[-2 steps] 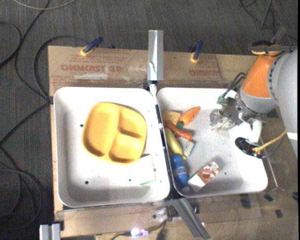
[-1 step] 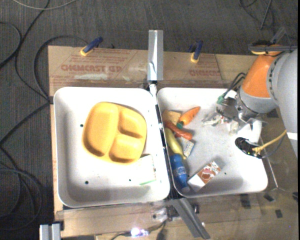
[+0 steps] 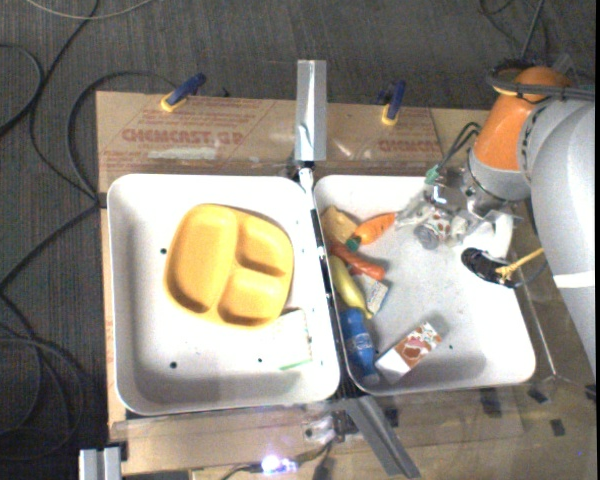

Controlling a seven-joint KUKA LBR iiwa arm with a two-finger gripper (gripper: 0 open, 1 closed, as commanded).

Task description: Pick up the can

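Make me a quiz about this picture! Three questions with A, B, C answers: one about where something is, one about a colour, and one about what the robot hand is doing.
1. Where is the yellow tray?
A. left bin
B. right bin
C. on the floor

2. What colour is the bottle in the right bin?
A. red
B. blue
C. green

3. Where is the gripper?
A. over the left bin
B. at the top of the right bin
C. outside both bins

Answers:
1. A, the tray lies in the left bin.
2. B, it is blue, by that bin's left wall.
3. B, it hangs beside the carrot.
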